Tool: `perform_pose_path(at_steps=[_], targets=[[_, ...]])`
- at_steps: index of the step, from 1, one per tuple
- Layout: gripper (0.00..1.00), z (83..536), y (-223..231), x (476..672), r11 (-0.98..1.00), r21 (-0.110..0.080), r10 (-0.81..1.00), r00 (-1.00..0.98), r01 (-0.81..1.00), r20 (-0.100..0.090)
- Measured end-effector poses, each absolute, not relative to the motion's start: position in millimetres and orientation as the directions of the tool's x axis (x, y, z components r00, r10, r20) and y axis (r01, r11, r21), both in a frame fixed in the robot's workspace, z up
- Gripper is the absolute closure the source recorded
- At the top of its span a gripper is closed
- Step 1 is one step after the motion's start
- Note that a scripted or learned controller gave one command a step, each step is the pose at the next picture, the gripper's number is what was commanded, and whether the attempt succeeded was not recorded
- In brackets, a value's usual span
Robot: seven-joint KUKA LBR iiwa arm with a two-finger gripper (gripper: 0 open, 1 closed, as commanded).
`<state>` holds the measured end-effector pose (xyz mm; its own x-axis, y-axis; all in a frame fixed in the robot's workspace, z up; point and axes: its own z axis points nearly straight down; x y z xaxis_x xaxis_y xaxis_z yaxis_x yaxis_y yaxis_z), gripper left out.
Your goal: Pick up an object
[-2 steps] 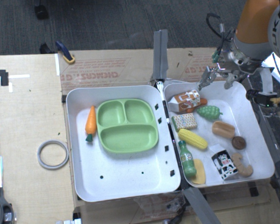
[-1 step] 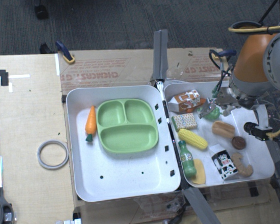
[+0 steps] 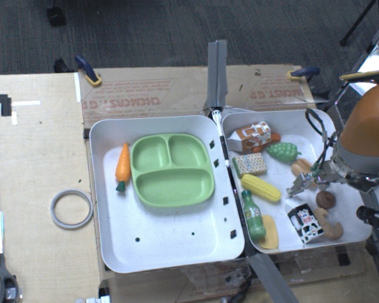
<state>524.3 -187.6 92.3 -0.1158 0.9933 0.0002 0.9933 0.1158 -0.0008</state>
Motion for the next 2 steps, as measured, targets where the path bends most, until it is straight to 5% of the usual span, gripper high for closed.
perform_pose_path(at_steps=[1, 2], targets=[[0.00, 91, -155, 585.4, 0.038, -0.001, 0.999, -0.038, 0.999, -0.001], [0.00, 92, -173, 655.3, -0.033, -0.002, 0.999, 0.033, 0.999, -0.001]])
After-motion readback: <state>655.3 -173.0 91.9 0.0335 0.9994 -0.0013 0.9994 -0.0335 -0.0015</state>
